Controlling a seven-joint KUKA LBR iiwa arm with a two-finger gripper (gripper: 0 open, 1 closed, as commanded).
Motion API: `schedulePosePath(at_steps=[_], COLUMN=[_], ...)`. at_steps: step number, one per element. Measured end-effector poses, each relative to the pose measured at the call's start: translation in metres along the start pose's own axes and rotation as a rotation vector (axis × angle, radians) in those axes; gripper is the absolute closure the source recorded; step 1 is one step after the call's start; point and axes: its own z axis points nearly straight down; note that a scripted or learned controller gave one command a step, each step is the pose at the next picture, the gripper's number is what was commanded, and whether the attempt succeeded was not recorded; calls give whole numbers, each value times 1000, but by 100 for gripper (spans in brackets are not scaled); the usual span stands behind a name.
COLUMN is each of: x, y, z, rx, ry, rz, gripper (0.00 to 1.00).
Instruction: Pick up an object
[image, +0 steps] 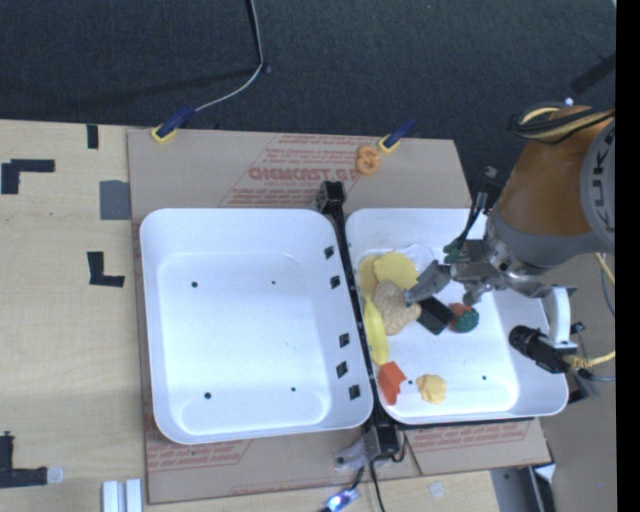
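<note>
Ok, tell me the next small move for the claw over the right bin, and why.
Probably lower the claw a little straight down. It hangs over the cluster at the right bin's left side, about above the tan lump lying against the yellow pieces, and no object shows between its tips. The teal ball sits just right of it, so drifting sideways risks bumping that instead.
</note>
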Motion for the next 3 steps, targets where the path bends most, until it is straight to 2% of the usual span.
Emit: schedulePosePath(at_steps=[1, 2, 3], x=[-82, -80, -1], y=[47, 127, 102], z=[100, 138, 136], rx=[3, -6, 0], ry=[-4, -2, 1], rz=[5, -3, -6], gripper=[0, 0, 0])
